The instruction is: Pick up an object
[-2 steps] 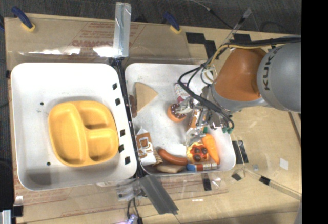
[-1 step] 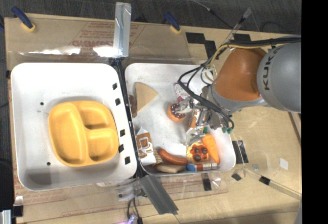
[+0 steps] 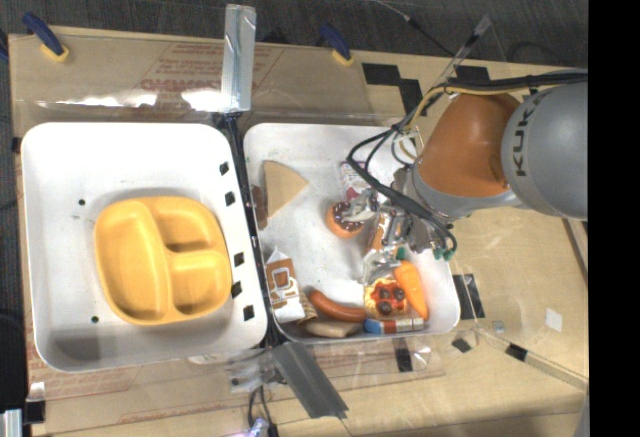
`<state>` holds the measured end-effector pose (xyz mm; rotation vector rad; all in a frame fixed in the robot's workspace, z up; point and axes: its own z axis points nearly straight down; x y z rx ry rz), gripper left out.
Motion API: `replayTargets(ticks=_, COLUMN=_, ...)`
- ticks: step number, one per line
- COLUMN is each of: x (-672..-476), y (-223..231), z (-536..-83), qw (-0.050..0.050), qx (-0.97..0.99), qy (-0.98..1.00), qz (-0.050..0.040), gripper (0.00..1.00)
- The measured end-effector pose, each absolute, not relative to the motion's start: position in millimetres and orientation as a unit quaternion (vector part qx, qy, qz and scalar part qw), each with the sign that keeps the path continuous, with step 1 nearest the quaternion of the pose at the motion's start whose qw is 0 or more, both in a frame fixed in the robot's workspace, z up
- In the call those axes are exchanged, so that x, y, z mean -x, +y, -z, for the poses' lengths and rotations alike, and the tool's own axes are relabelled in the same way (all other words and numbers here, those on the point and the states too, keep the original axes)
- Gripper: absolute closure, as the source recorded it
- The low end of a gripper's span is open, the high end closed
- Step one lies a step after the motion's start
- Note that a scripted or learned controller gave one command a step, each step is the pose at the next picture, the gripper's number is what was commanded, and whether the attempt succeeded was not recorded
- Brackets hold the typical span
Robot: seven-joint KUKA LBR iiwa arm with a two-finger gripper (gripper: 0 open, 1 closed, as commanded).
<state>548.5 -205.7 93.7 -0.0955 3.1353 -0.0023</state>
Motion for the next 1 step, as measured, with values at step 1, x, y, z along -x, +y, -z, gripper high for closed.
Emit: replayTargets(ticks=1, x=-548.5, y=-205.7, z=-93.7, qw=0.002, qx=0.030, qy=1.000, qz=0.0007, gripper=0.00)
